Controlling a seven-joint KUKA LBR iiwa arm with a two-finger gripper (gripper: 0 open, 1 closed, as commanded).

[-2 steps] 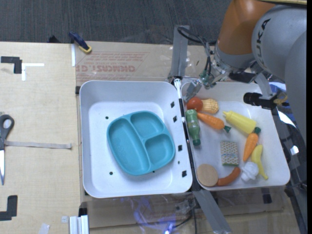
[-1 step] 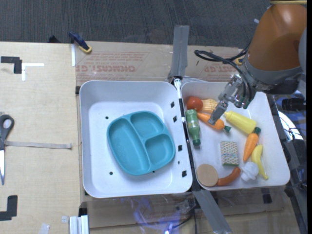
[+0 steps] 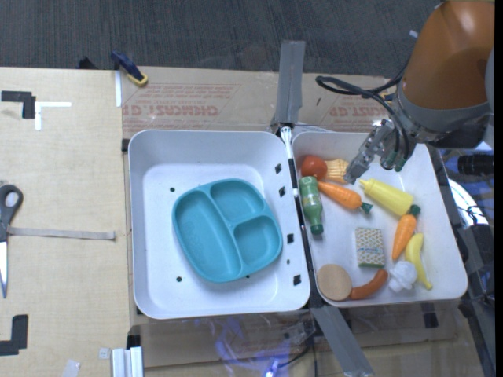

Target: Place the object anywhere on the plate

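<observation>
This is a robotics lab, not a kitchen. The desk (image 3: 63, 210) is bare board patched with flattened cardboard (image 3: 204, 100) and strips of tape. Two white bins (image 3: 141, 234) sit side by side, one full of plastic toy food (image 3: 369, 226). Scissors (image 3: 6, 226) lie loose nearby, over grey carpet (image 3: 196, 14).

Two bins sit side by side on a bench. A divided plate (image 3: 228, 230) lies in the left bin (image 3: 149, 289). The right bin (image 3: 444, 234) holds a bottle (image 3: 312, 204) against its left wall, a tomato (image 3: 313, 166) behind it, two carrots (image 3: 343, 195) toward the middle, and a sponge (image 3: 369, 247) nearer the front. Scissors (image 3: 6, 226) lie far left on the bench.
</observation>
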